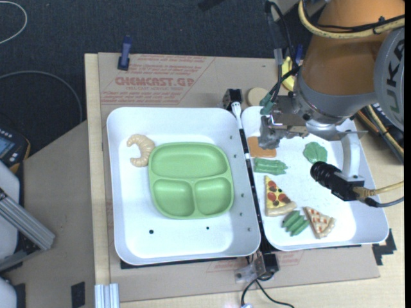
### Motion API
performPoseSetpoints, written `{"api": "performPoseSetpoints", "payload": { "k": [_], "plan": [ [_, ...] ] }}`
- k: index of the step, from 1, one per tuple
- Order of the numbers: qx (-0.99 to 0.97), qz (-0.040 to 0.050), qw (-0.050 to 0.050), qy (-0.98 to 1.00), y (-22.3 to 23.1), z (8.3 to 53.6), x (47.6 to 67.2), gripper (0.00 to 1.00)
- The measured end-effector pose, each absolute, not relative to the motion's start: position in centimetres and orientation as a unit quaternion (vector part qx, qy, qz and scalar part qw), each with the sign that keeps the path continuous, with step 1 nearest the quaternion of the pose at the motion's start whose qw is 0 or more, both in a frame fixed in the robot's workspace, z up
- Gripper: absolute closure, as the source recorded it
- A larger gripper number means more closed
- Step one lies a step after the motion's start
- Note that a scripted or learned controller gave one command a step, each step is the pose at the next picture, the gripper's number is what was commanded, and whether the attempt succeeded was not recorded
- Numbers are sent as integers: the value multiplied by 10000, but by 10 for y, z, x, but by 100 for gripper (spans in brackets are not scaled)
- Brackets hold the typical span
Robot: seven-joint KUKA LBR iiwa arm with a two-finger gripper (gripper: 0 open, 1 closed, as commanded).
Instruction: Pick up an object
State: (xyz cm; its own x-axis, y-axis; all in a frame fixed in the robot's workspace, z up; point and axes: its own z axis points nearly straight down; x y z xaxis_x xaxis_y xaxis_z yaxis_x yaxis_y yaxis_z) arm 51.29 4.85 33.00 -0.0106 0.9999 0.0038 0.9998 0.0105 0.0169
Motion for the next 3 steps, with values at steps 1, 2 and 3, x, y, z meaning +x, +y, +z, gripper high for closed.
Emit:
{"api": "performPoseSetpoints", "payload": {
  "k": [1,2,3],
  "plan": [
    [7064,7,13,7078,44,333,511,100],
    [7068,-5,-13,7074,43,342,478,100],
    [7062,1,3,7080,43,352,480,100]
  ]
}}
